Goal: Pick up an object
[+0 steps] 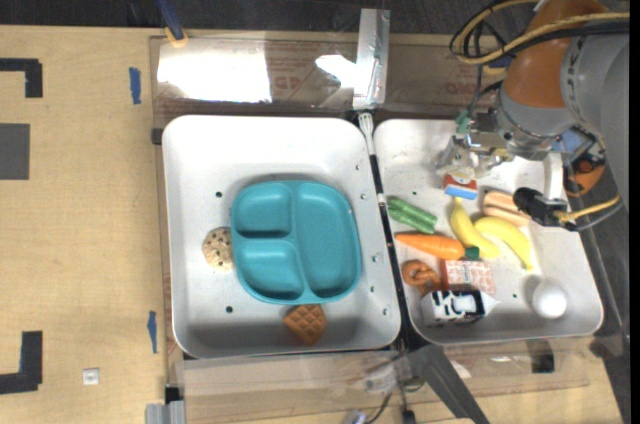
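My two-finger gripper [472, 152] hangs over the right white bin [575, 307]; whether it's parted I cannot tell. Just below it lies a small red-and-white carton [460, 184]. Nearby: two yellow plastic bananas [488, 234], one orange carrot [430, 245].

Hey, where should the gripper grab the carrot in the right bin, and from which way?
Probably the carrot's thick middle, coming straight down from above. It lies flat and slim across the right bin, so the fingers should close across its narrow width. A green pod sits close on one long side and a banana near its tip, so room for the fingers is tight.
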Tool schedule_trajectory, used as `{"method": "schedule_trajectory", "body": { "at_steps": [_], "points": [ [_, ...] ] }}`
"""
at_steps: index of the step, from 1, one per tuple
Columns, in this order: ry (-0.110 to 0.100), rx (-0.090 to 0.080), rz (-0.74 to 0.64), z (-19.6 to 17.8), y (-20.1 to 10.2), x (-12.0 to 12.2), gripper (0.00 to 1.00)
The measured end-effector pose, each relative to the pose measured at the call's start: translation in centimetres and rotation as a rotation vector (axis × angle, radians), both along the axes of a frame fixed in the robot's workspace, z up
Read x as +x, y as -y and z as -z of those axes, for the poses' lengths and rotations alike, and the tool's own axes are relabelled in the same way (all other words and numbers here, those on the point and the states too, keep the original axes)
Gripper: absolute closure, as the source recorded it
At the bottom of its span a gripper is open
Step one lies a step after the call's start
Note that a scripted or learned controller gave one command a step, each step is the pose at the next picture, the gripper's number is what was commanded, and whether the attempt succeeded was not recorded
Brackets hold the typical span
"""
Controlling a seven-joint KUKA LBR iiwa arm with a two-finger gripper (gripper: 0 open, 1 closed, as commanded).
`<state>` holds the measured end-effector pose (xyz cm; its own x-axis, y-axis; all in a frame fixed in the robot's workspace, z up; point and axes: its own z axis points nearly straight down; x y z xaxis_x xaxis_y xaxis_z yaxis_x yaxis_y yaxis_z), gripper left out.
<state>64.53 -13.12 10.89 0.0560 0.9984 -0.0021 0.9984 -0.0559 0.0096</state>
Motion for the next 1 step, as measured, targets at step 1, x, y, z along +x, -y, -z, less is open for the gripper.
{"method": "schedule_trajectory", "body": {
  "at_steps": [1],
  "points": [
    [0.002, 0.002, 0.026, -11.78, -2.78, -6.98, 1.0]
  ]
}}
